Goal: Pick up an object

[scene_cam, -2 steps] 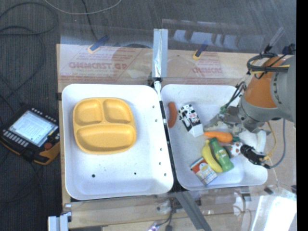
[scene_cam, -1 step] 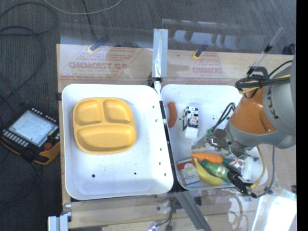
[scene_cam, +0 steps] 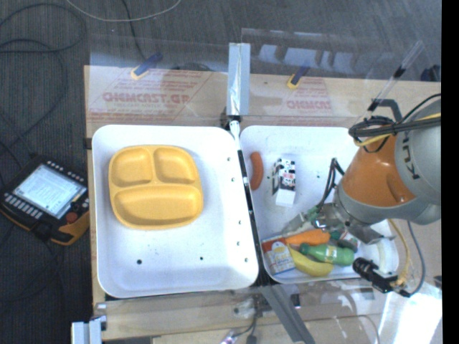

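The grey arm (scene_cam: 423, 170) with its orange band (scene_cam: 369, 178) reaches in from the right, bent low over the right bin (scene_cam: 315, 138), and its gripper (scene_cam: 331, 224) sits just above a carrot (scene_cam: 308, 238), a green bottle (scene_cam: 326, 253) and a banana (scene_cam: 312, 265) heaped at the bin's near edge; I cannot tell how the claw stands. A sausage (scene_cam: 255, 172) and a small carton (scene_cam: 285, 181) lie farther back, the left bin (scene_cam: 172, 264) holds a yellow divided plate (scene_cam: 155, 186), and a handheld controller (scene_cam: 46, 199) rests on dark carpet (scene_cam: 43, 63) left of the bench.

The grey KUKA arm with the orange band above its wrist (scene_cam: 376, 181) reaches in from the right, bent down over the near right part of the right-hand shallow white bin (scene_cam: 315, 138). Its two-finger gripper (scene_cam: 326, 224) hangs low at that bin's near edge, pointing leftward, wrist above it.
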Robot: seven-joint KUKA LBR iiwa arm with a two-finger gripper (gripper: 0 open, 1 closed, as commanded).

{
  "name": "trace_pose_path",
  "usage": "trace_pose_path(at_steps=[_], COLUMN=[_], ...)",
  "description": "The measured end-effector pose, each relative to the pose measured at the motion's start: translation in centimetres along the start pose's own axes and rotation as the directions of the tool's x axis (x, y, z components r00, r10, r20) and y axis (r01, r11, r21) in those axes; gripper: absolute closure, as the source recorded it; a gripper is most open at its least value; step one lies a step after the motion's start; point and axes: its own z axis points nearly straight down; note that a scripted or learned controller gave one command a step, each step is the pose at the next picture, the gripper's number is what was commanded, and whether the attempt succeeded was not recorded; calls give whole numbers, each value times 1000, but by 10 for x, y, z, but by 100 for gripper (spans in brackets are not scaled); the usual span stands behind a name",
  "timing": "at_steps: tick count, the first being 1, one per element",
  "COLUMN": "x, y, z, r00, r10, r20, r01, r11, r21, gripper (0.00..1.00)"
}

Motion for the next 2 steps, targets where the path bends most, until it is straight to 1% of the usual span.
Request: trace_pose_path(at_steps=[1,2], x=[1,2], y=[3,2], z=[-7,-7], r00=[1000,1000], r10=[-3,-3], r20=[-4,-5], r01=[3,3], r11=[1000,1000], r21=[-1,2], gripper=[100,0])
